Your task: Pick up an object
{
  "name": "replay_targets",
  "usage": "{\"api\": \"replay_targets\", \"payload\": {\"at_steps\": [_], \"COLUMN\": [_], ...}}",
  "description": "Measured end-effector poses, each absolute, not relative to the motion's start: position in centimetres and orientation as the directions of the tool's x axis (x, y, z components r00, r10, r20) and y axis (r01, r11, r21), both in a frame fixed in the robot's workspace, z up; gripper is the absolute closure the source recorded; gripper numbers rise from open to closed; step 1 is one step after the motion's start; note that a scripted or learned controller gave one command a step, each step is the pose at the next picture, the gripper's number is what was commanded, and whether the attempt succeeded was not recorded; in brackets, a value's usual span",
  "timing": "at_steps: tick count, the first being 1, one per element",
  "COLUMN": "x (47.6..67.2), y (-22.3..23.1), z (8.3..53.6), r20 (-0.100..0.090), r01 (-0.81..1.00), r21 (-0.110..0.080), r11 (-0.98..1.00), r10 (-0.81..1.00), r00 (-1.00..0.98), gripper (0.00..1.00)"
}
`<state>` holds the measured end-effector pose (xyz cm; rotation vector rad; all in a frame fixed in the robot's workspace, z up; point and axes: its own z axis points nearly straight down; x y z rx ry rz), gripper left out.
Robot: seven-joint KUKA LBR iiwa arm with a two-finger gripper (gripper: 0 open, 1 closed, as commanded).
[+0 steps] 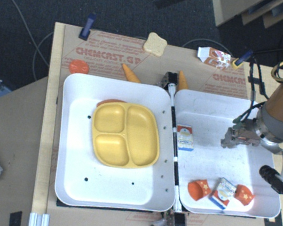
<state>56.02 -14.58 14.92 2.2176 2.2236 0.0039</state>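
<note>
Hovering over the right bin (212, 109), the gripper (236, 137) sits at about three o'clock in the camera view, nothing seen in its grasp; whether it is spread or closed I cannot tell. A carton (184, 137) lies at nine o'clock from it, apart. Down at six o'clock: orange cup (199, 189), packet (223, 191), orange ball (244, 195). Left bin (71, 141) holds a yellow tray (125, 134).

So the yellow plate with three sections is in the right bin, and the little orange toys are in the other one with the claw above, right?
Not quite. The yellow plate sits in the left bin, not the right one. The camera view shows that. The rest is right: the orange toys lie in the other bin, and the claw is above that bin.
</note>
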Motion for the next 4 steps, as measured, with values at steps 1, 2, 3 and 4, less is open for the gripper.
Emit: {"api": "replay_targets", "payload": {"at_steps": [1,2,3,4], "x": [66.7,65.8,66.6,65.0], "y": [-9.9,-0.5,10.9,19.8], "z": [17.3,18.5,17.1,18.6], "r20": [0.0,0.002,0.002,0.003], "r01": [1.0,1.0,1.0,1.0], "r21": [0.002,-0.002,0.001,0.002], "r11": [0.002,0.003,0.004,0.005], "r10": [1.0,1.0,1.0,1.0], "r00": [-0.002,-0.003,-0.004,-0.005], "gripper": [1.0,1.0,1.0,1.0]}}
